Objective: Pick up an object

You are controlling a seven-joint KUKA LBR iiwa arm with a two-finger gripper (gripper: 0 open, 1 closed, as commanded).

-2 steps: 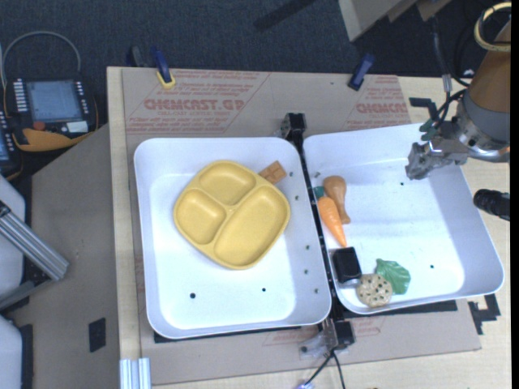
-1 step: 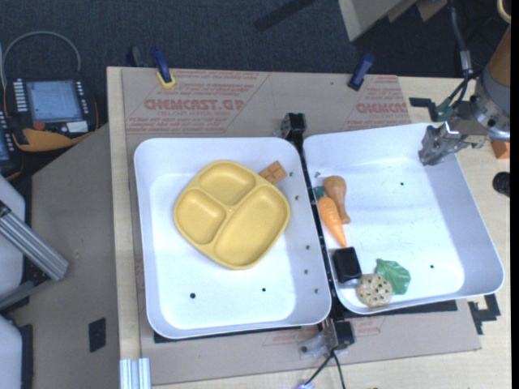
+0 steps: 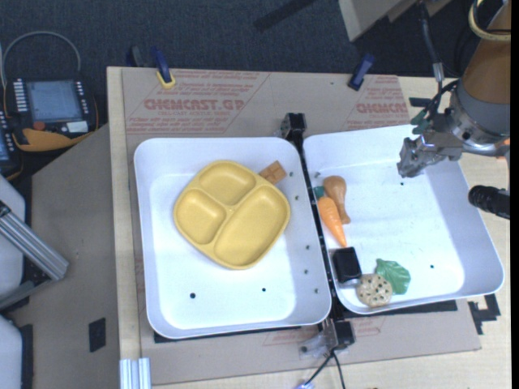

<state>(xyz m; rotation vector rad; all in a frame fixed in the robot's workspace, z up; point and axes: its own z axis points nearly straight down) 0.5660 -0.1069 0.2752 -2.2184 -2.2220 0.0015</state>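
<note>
Up at about two o'clock, the jaws hang over the far part of the right bin [image 3: 454,217], on bare white floor, with nothing caught in them; whether they stand wide or narrow I cannot tell from this slant. The gripper [image 3: 415,159] points down from the grey wrist with its orange band, which leans in from three o'clock.

Nothing lies directly beneath it. The candidates for picking sit well apart from it, crowded along the bin's nine o'clock wall and its six o'clock rim, as loose things tend to gather against edges. A carrot [image 3: 331,220] lies lengthwise by the divider, touching a tan drumstick-shaped piece [image 3: 336,194] just beyond it. Toward six o'clock comes a small black block [image 3: 346,263], then a round cookie [image 3: 374,290] touching a green leafy piece [image 3: 395,274].

Across the divider, the left bin [image 3: 162,282] carries a yellow divided plate [image 3: 232,214] near its middle, with a small brown block [image 3: 272,171] tucked at the plate's one o'clock edge.

Both bins rest on a cardboard sheet clamped to the worktop [image 3: 122,217]. My guess is the pick has not begun: the arm would have to travel toward seven o'clock to reach anything.
</note>
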